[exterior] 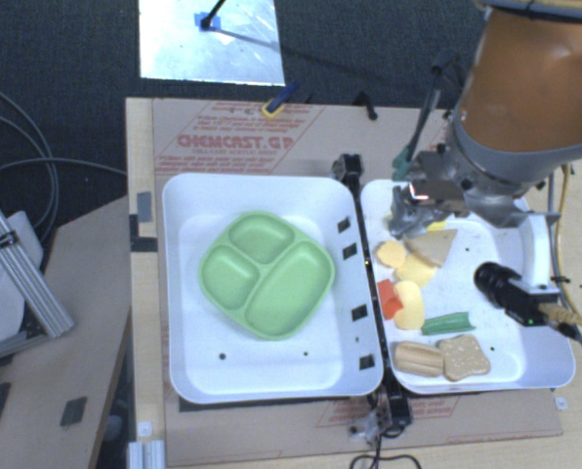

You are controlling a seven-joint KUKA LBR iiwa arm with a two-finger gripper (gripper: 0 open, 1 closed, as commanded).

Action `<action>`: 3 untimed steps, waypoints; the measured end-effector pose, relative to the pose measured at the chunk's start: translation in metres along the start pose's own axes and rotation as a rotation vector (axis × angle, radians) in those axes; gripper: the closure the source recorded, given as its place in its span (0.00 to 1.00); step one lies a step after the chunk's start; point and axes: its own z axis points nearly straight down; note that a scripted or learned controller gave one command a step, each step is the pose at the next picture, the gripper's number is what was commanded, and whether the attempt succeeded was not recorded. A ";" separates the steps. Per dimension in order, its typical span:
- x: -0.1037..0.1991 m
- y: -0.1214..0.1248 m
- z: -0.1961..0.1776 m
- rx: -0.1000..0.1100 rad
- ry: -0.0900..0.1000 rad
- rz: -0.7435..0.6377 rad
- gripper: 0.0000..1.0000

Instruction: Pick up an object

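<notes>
— Where is the arm working right now?

— It is reaching in over the right bin [550,360], with the gripper [408,215] hanging low at the far left corner of that bin, just above the toy food. How far the claw is parted cannot be told from here; it is dark and bunched against the bin floor, and nothing can be seen caught in it.

— What is lying under it?

— A tan wedge [432,247], perhaps a slice of toy bread or cheese, is sitting just beside the claw's tip, with a sliver of yellow showing at its upper edge. Near it a cluster of pale yellow pieces [405,267] is trailing toward the front, touching a red piece [390,297]. Further forward a green bean-like stick [446,323], a bread roll [418,359] and a square cracker [464,356] are resting. The left bin [193,360] is carrying a green divided plate [266,276].

— Which one is the arm likely going for?

— Judging by position, the tan wedge or the yellow piece nearest the gripper.

— How would the wedge handle?

— It is looking like hollow moulded plastic: light, stiff, fairly smooth, so probably prone to squirting out of a pinch. Its sloping sides are working against a grip across the point; closing across the wider, blunter end, where opposite faces run closer to parallel, seems safer. Since it is lying flat, the fingers would need to get right down to the bin floor.

— Any hazard?

— The neighbours are crowding close, so a finger is liable to nudge a yellow piece instead.
</notes>
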 end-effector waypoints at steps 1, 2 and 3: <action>-0.001 0.001 -0.012 -0.003 0.000 -0.005 1.00; 0.046 0.000 0.048 0.003 0.000 0.000 1.00; 0.044 0.001 0.035 -0.002 0.001 -0.001 1.00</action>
